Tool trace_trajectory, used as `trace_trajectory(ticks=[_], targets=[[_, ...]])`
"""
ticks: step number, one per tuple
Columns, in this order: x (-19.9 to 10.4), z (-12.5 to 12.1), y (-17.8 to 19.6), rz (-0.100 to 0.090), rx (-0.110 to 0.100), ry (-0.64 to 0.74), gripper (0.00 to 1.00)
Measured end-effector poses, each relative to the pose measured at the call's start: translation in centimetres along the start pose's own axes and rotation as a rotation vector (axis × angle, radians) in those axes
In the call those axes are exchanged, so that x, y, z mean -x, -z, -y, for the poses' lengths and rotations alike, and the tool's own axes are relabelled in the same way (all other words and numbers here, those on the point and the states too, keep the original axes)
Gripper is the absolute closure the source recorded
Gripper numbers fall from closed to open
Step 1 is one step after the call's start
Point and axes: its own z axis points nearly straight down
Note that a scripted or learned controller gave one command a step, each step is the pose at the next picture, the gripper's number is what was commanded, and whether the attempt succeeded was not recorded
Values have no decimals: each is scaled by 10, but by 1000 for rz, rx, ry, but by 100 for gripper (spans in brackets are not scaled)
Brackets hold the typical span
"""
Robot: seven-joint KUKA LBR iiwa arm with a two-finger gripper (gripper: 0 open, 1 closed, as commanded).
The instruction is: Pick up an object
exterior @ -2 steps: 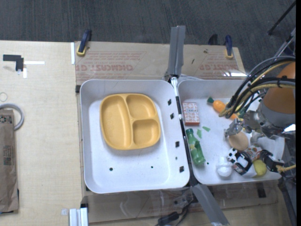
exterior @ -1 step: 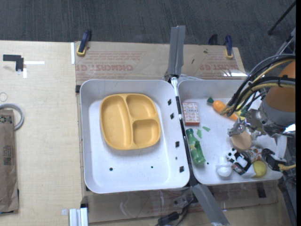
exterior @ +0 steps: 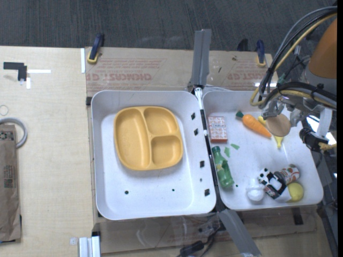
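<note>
Gripper (exterior: 280,113) at right bin's (exterior: 244,199) far right edge; holds wooden spoon (exterior: 278,126) between fingers, just beside carrot (exterior: 255,125). Bottle (exterior: 222,167) along left edge, box (exterior: 217,129) beyond it. Toys (exterior: 276,183) in near right corner. Plate (exterior: 148,138) in left bin (exterior: 107,197).

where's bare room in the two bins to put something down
Left white bin: a bare strip along the near edge below the yellow divided plate. Right white bin: an open middle patch between the green bottle, the orange toy carrot and the near-right cluster around the yellow lemon. That cluster is crowded.
</note>
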Motion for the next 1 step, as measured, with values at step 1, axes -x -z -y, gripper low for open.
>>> trace_trajectory(ticks=[1], targets=[[64,16,-3,-1,0,84,100]])
